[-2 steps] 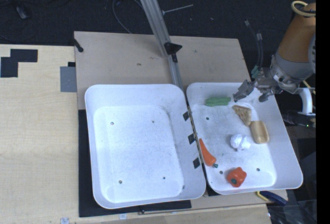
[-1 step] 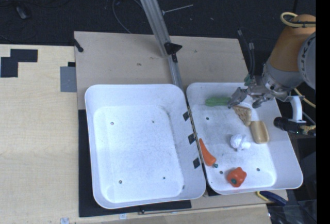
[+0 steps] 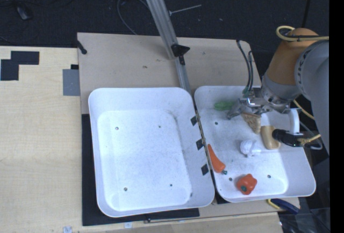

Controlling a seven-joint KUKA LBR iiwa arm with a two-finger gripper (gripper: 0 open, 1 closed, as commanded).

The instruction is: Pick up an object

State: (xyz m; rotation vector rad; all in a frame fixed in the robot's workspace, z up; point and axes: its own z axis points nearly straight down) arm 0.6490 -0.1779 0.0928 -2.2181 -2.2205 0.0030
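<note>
My gripper (image 3: 246, 107) is low over the far part of the right bin (image 3: 301, 186), reaching in from the right. A green object (image 3: 221, 104) lies just to its left, close to it. A brownish piece (image 3: 251, 121) sits directly under or just in front of the gripper. A tan, bread-like object (image 3: 268, 137) and a small white object (image 3: 247, 147) lie a little nearer the front. An orange carrot (image 3: 216, 160) rests by the bin's left wall, and a red pepper (image 3: 246, 183) lies near the front edge. I see nothing clearly held.
The left bin (image 3: 107, 103) sits beside the right one, with black clips along the shared wall. An aluminium bar (image 3: 161, 14) slants in from the back toward the gap between the bins. The bench extends to the left.
</note>
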